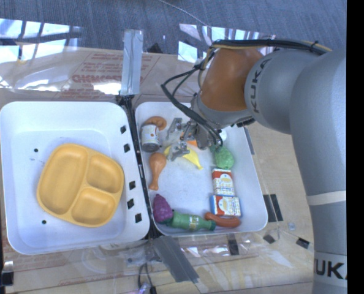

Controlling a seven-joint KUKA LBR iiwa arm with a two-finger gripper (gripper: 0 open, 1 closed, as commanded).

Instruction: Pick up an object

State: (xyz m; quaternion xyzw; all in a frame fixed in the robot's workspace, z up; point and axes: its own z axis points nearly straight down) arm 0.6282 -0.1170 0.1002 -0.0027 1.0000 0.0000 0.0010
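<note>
The grey arm [304,121] with its orange band [228,81] is the nearest thing to the camera, reaching in from the right over the right bin [255,188]. Its gripper [183,141] hangs low over the upper middle of that bin, just above a yellow banana [193,158]; whether it is apart or together cannot be told from here, and nothing is seen clamped in it. The banana lies at a slant, its long axis running from upper left to lower right. Just left of the gripper sits a small metal can [149,138] with an orange-brown piece [157,122] above it, and below these a chicken drumstick [156,168] lies nearly upright in the view, thick end up and bone end down. To the right of the gripper is a green leafy vegetable [224,158], with two small printed boxes [223,182] [225,205] below it. Along the bottom wall lie a purple piece [162,208], a green bottle [191,221] on its side and a red sausage [223,220]. The left bin [16,225] on the table holds a yellow divided tray [79,184], lying flat and turned askew.
</note>
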